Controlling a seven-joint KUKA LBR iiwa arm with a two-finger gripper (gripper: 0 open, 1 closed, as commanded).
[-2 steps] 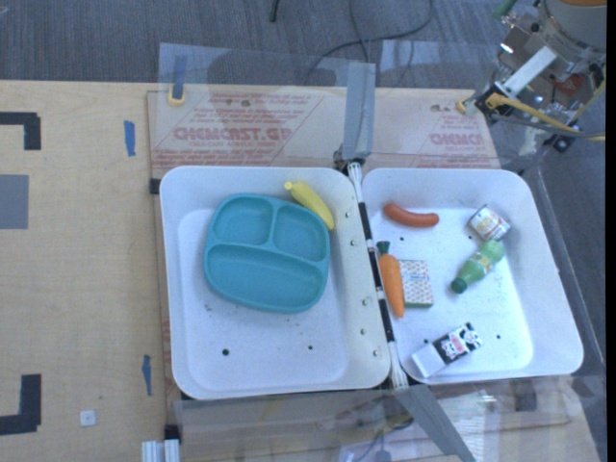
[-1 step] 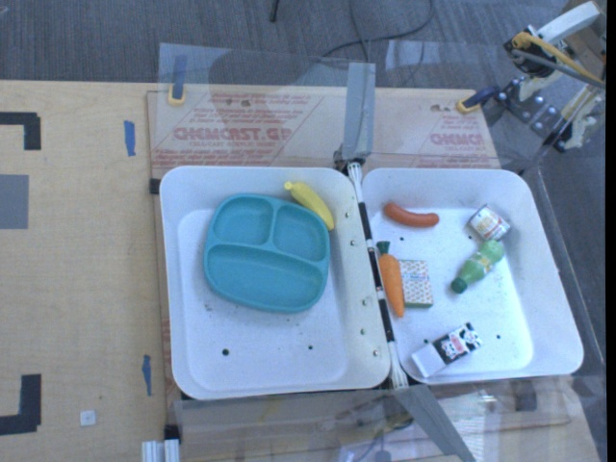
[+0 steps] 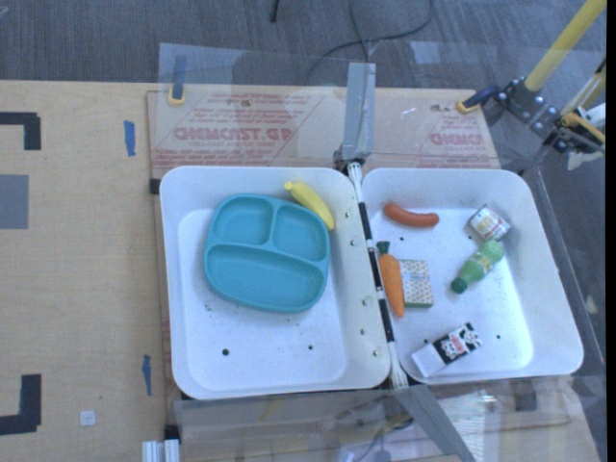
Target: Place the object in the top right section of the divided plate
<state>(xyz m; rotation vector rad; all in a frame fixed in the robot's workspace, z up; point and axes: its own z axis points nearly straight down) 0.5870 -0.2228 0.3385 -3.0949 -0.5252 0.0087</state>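
Two shallow white bins sit side by side on the wooden worktop (image 3: 77,258), over a clear sheet with red lettering (image 3: 241,133). In the left bin (image 3: 269,354) lies the blue divided plate (image 3: 260,285), one long section along its near side and two smaller ones along its far side. A yellow banana (image 3: 310,202) lies just outside the plate, slanting along the rim of the top right section and touching or almost touching it, close to the wall between the bins. The right bin (image 3: 515,330) carries the other things, spread apart: a reddish sausage (image 3: 411,217) towards the far side, a small can (image 3: 488,224) near the far right corner, and a green bottle (image 3: 478,267) tilted just below the can. An orange carrot (image 3: 391,282) lies along the dividing wall, with a small patterned box (image 3: 416,283) right beside it. A black-and-white carton (image 3: 448,347) lies at the near edge. A yellow pole (image 3: 577,22) slants across the upper right corner, beyond the bins.
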